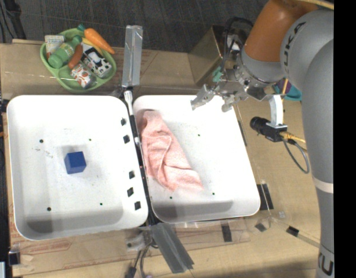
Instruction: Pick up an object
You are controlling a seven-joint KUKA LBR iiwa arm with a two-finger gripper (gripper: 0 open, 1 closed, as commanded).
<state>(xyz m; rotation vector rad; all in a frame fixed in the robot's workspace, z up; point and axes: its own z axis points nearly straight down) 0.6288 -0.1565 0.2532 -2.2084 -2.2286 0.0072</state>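
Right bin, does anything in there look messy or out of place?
The pink cloth lies crumpled in a diagonal heap against the right bin's left wall, not spread flat. Otherwise nothing stands out: the blue cube sits squarely in the left bin.

Partial letters "UKA" were read on the grey arm (308, 45), at about 1 o'clock in the view, printed vertically on the casing below the orange band. A further "KU" fragment was seen on the arm's lower section at about 4 o'clock, cut by the frame edge. Packaging in the green bowl (73, 62) at 11 o'clock carried print too small to be read.
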